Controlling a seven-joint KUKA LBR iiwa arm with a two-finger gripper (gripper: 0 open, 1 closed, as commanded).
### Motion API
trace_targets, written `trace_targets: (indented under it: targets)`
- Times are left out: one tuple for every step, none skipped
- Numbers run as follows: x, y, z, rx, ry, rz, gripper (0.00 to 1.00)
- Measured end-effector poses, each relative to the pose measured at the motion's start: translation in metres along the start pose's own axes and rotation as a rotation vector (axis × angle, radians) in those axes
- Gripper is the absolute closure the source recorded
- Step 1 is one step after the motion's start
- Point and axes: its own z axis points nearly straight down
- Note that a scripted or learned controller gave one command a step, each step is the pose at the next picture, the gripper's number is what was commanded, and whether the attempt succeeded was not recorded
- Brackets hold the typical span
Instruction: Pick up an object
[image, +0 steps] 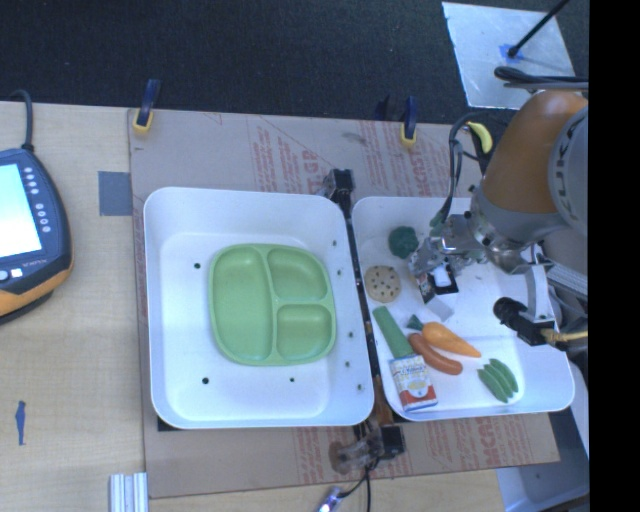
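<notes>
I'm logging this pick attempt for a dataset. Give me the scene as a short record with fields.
left bin: holds a green divided plate
right bin: cookie, dark green round item, carrot, hot dog, green stick, small carton, pea pod
gripper: low over the right bin's upper part, near the cookie
grasp: nothing seen between the fingers
bench extras: handheld pendant at left
</notes>
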Motion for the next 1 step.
trace_targets:
  targets:
    - [0.0696,0.0181,-0.0289,0.001,0.001,0.002,1.0]
